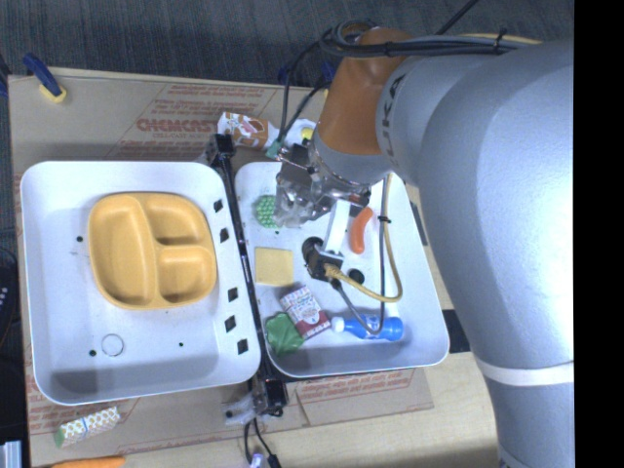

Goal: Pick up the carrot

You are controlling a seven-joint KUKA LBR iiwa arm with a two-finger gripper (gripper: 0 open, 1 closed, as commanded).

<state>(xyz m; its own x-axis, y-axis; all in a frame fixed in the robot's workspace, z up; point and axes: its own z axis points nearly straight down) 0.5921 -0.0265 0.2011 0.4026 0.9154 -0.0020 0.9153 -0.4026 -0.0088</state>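
Here we see the arm (487, 164) taking up the right side of the scene, its grey bulk reaching in over the right bin (414, 344), with the orange band (356, 96) sitting just above the wrist. Below that band the gripper (295, 208) hangs over the far left part of the right bin; we cannot tell how its tool end is set, because the wrist hides it from above.

The left bin (58, 291) is next in size, and it holds a yellow divided tray (151, 249) lying flat toward its far half. Both bins rest side by side on a sheet of printed cardboard (175, 110) that covers the bench.

Inside the right bin, we find the carrot (360, 229), a small orange piece lying just to the right of the gripper and next to a white strip; nothing grips it. A yellow cable (375, 286) loops down from the wrist across the bin's right half. Near the front wall lies a blue and white tube-shaped object (372, 329). A flat pale yellow square (274, 265) lies toward the bin's left side, and nearer to us sits a small red and white packet (305, 309), touching a green item (284, 331) at the near left corner. A small green patterned round object (265, 209) lies just left of the gripper.
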